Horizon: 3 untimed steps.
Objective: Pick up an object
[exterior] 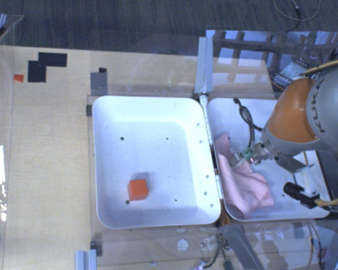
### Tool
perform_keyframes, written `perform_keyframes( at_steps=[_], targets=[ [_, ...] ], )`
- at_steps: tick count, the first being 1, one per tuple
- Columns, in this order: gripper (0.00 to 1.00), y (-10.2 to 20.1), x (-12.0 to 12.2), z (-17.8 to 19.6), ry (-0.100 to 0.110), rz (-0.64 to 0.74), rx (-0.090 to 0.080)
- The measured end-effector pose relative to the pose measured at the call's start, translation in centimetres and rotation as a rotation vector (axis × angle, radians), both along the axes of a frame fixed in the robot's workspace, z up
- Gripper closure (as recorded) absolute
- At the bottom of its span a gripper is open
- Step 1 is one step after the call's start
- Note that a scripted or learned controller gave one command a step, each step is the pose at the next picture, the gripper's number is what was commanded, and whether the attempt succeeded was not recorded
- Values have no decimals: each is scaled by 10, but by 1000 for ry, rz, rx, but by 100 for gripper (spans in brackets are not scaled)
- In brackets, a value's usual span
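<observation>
An orange cube (138, 189) lies near the front left of the left bin (146, 108). A crumpled pink cloth (243, 185) lies along the left side of the right bin (225, 114), reaching its front wall. My gripper (245, 155) is low over the upper part of the pink cloth, with the grey arm and its orange band coming in from the right. Whether anything sits between its fingers is not visible from here.
The two white bins stand side by side on a pale wooden bench. Black and orange markers (42, 66) lie on the bench at the far left. A metal frame (205, 61) rises behind the gap between the bins.
</observation>
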<state>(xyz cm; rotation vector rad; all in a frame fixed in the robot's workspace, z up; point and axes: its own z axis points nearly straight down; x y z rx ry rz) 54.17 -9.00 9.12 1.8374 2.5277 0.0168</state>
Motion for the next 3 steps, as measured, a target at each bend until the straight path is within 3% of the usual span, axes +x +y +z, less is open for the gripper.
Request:
perform_keyframes(
  at_steps=[1, 2, 3],
  targets=[
    [100, 1, 4, 14, -11, 3, -1],
    [0, 1, 4, 14, -11, 3, -2],
    [0, -4, 23, 0, 5, -173, 3]
  ],
)
